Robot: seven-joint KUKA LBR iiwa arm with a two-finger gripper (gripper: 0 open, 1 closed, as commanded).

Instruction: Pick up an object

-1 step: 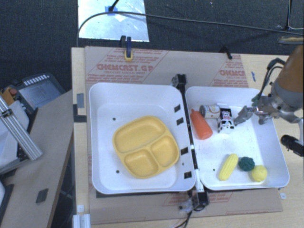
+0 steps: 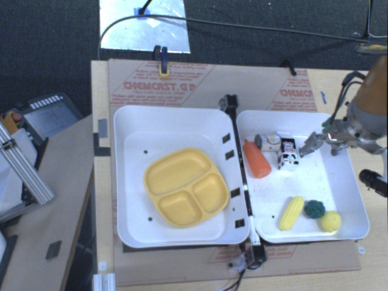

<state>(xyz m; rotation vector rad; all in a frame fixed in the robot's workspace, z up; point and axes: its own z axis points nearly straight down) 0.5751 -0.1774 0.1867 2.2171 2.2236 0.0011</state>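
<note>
**Toys in the right bin, claw at its far right edge**

Nearest in the right white bin (image 2: 354, 183) lie a yellow plastic corn cob (image 2: 291, 213), its long axis running near-to-far with a slight rightward lean, a dark green round toy (image 2: 314, 209) and a yellow round toy (image 2: 330, 222) just beside each other. Left, a yellow three-compartment plastic tray (image 2: 185, 187) sits in the left white bin (image 2: 130, 162). Farther back, an orange plastic carrot (image 2: 256, 159) points near-to-far, beside a small black-and-white toy cow (image 2: 288, 153) and a grey-and-white small object (image 2: 269, 142). Whether the claw (image 2: 321, 139) is open or closed cannot be told; it sits just right of the cow. Beyond, the brown sheet on the surface (image 2: 100, 83) reads "CHEMCAST GP" (image 2: 159, 86).
</note>
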